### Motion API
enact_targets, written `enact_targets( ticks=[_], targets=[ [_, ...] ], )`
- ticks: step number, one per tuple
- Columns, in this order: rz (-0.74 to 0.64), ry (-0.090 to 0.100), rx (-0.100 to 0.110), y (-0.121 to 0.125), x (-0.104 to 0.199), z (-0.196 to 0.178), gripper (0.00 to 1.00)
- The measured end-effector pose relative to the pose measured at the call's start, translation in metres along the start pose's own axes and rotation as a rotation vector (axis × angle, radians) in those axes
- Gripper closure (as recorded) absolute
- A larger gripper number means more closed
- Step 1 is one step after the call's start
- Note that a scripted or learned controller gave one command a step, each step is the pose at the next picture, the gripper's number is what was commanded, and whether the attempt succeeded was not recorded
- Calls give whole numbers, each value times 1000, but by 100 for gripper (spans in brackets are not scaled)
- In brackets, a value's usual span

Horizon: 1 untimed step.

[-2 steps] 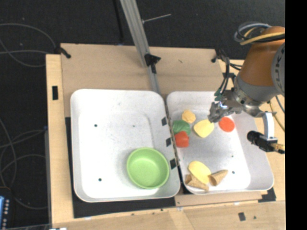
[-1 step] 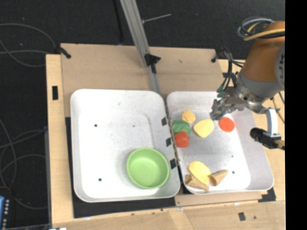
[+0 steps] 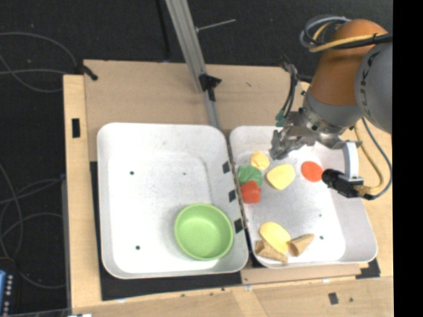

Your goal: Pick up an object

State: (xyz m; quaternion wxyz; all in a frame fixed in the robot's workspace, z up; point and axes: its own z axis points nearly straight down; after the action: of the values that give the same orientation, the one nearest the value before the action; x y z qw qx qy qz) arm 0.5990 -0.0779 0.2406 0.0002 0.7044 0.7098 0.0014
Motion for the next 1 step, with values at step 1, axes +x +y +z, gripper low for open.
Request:
enact_targets(
  ticks=[1],
  targets=[
    [1,-1,3,1,56,9,100]
  ],
)
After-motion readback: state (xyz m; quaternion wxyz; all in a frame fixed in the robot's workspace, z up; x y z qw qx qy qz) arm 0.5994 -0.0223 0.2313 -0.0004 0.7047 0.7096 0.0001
